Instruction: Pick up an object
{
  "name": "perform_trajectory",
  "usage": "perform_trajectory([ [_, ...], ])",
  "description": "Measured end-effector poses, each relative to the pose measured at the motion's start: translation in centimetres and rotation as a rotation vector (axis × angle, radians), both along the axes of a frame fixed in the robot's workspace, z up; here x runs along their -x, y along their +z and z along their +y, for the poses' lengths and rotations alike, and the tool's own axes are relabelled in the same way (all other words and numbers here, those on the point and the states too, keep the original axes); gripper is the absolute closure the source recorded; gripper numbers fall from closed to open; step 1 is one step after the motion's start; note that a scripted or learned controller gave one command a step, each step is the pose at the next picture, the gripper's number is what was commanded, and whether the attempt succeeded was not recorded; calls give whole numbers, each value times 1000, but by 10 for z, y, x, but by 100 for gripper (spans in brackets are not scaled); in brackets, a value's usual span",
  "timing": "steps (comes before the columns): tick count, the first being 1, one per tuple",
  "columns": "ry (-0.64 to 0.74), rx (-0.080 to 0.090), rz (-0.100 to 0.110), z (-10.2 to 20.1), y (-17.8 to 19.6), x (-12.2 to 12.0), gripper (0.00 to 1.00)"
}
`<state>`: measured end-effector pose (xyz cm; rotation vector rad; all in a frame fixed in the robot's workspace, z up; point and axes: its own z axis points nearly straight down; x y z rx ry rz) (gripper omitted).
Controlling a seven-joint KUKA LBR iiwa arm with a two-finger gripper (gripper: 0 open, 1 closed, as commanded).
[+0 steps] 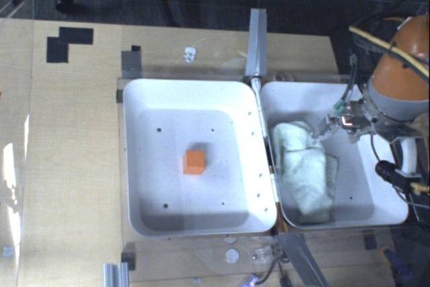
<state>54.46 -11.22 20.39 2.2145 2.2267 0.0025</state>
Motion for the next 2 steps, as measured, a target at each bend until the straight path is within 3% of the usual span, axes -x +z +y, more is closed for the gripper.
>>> perform_trajectory([
  [1,22,2,-3,-61,19,-51,0],
  [2,81,3,-7,-60,-116,-103,0],
])
